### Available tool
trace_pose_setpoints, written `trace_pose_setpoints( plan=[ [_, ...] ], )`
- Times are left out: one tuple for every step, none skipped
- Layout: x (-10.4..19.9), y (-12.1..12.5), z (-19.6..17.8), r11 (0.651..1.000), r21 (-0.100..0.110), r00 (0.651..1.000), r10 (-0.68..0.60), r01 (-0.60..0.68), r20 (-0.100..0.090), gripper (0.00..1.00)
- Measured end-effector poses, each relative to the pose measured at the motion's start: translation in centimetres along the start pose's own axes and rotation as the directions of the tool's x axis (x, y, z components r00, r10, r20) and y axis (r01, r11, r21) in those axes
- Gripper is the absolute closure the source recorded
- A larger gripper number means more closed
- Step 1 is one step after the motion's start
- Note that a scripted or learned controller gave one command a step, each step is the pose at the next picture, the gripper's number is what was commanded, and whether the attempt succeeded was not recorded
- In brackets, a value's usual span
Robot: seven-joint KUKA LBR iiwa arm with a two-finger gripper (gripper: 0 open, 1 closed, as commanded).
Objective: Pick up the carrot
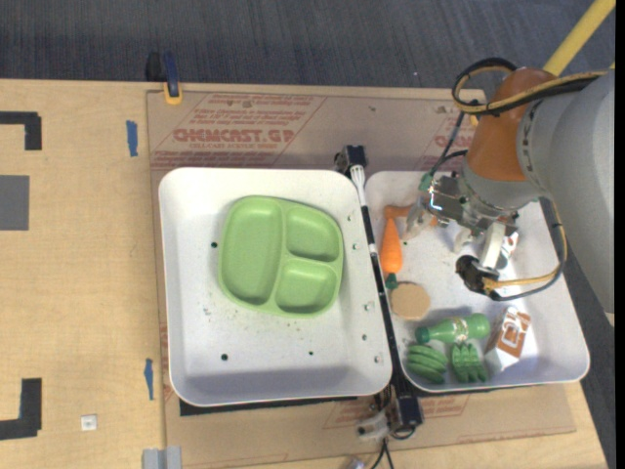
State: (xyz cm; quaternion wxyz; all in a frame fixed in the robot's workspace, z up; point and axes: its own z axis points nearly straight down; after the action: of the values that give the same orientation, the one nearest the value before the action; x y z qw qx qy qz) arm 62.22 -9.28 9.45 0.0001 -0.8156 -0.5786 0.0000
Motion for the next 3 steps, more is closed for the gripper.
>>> trace_pose_setpoints(
  plan=[
    [0.5, 1.7, 0.5, 0.956, 0.008, 0.956, 0.292, -0.292, -0.002, 0.0],
    [0.7, 2.0, -0.6, 0.957, -0.006, 0.957, 0.291, -0.291, -0.008, 1.0],
    [0.5, 1.7, -0.4, 0.956, 0.006, 0.956, 0.293, -0.293, -0.001, 0.0]
  ],
)
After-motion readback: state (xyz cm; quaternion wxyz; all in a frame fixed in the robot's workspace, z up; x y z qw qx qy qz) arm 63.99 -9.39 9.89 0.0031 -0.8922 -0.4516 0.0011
